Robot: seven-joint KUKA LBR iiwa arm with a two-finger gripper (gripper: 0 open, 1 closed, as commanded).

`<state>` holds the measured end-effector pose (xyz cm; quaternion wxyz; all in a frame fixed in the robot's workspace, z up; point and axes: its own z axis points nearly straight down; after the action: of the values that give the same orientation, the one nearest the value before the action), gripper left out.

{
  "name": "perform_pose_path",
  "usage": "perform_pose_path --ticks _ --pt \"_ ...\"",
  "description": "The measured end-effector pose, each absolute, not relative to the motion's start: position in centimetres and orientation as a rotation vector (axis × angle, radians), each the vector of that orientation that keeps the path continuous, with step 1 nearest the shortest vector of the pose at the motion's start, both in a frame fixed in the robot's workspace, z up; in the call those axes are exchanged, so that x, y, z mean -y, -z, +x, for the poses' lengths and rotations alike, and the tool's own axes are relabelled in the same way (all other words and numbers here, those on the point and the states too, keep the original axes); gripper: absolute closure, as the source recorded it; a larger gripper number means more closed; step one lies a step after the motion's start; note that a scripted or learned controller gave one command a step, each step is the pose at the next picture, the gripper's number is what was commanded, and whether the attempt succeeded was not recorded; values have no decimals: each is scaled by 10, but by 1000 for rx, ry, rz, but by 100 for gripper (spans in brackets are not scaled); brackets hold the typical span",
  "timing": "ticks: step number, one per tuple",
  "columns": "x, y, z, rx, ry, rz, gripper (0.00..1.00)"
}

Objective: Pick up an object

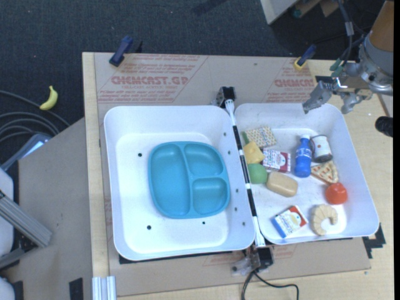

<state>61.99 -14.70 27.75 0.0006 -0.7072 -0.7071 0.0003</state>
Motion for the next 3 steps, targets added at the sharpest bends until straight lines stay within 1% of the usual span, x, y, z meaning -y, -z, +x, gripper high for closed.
perform_pose_path --ticks 1,2,3 --pt "173 -110 632 2222 4 -2218 0" --pt "174 -122 633 2224 4 -2221 100" --pt "174 -121 633 2223 4 -2221 0"
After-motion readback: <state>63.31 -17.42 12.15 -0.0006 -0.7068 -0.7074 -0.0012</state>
